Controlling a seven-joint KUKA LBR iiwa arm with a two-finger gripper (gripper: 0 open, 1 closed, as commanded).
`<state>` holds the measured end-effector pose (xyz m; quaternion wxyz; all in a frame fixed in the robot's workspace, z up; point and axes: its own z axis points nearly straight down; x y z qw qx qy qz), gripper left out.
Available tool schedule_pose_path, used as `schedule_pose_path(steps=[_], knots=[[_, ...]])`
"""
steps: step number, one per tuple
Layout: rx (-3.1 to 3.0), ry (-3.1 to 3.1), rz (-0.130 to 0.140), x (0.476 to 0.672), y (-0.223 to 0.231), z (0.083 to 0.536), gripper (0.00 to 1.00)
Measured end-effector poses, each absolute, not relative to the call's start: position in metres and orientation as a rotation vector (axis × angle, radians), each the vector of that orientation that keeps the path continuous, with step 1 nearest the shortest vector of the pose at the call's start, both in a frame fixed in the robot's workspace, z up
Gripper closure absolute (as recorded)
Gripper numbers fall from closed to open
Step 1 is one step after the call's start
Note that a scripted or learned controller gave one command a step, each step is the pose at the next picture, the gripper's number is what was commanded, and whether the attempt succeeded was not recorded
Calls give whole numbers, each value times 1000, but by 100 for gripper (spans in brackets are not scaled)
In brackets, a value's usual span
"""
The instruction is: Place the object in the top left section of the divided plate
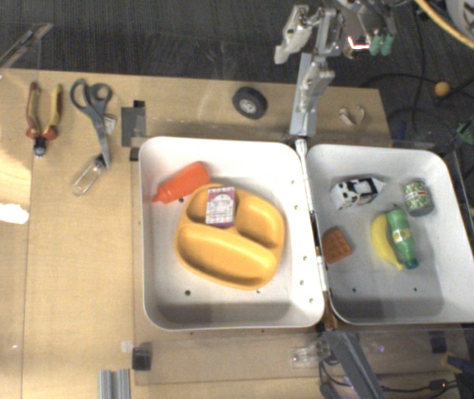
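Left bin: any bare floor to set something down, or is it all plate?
Left bin: free strip along the near wall below the plate, and a strip down the left wall under the carrot. Top right corner is also bare. The plate's top left section holds a small packet. The middle is crowded.

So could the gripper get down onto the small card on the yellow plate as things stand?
Probably yes. The card lies flat on top of the plate, nothing over it, and the gripper hangs above the bins' far edge.
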<state>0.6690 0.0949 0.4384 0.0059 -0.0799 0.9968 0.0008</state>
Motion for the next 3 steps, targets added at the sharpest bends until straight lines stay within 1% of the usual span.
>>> schedule_pose_path(steps=[1, 2, 3], knots=[[-250, 3120, 3, 669, 95, 438, 0], [-605, 3072, 0, 670, -10, 341, 0], [-604, 3072, 0, 670, -10, 341, 0]])
